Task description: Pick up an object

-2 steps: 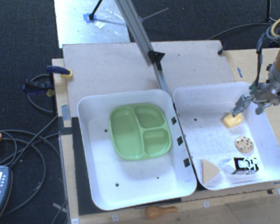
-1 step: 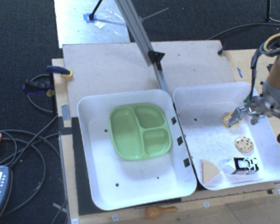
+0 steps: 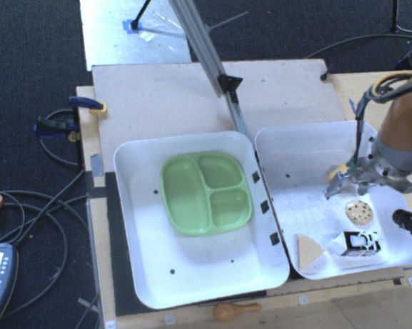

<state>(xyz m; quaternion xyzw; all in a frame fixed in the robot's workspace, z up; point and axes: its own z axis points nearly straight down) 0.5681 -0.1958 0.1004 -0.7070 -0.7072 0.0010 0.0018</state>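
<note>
1. Looking down on the worktop (image 3: 157,100), two shallow white plastic bins sit side by side: the left bin (image 3: 147,273) holds a pale green three-compartment plastic plate (image 3: 207,192), and the right bin (image 3: 291,153) holds the smaller things.
2. In the right bin lie a round speckled biscuit-like disc (image 3: 358,212), a tan wedge-shaped piece (image 3: 309,249) near the front wall, and a flat black-and-white printed card (image 3: 360,243) beside it; any of them could serve as the object to pick.
3. The grey arm with its orange band (image 3: 405,125) reaches in from the right, and its tool (image 3: 352,179) hangs over the right bin, just behind the speckled disc.
4. How far open the tool is cannot be told from this angle. Nothing is seen held in it.
5. As for progress, I judge the task not yet done: every object lies on the bin floor. The arm seems placed for a try at the disc, so the descent, the grip and the lift are all left.
</note>
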